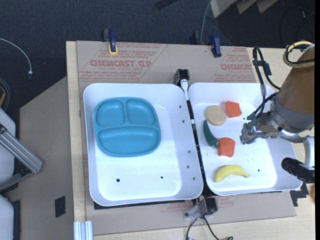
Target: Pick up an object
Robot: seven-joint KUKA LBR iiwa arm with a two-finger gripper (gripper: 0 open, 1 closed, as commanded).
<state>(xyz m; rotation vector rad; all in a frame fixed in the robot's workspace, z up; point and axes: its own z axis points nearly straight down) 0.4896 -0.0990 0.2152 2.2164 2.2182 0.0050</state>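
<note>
The right bin [260, 181] holds a round tan disc [216, 115], an orange block [233, 108], a dark green curved piece [209, 133], a second orange block [226, 147] and a yellow banana [231, 172]. My gripper [248, 134] hangs over the right part of that bin, just right of the lower orange block and apart from it. Nothing shows between its fingers. The arm's orange band and grey wrist come in from the right edge.
The left bin [150, 184] holds a blue divided plate [127, 126]. A black divider strip [192, 129] runs between the bins. Cables [260, 69] loop near the arm at the upper right. Blue clamps [111, 38] sit on the bench's far edge.
</note>
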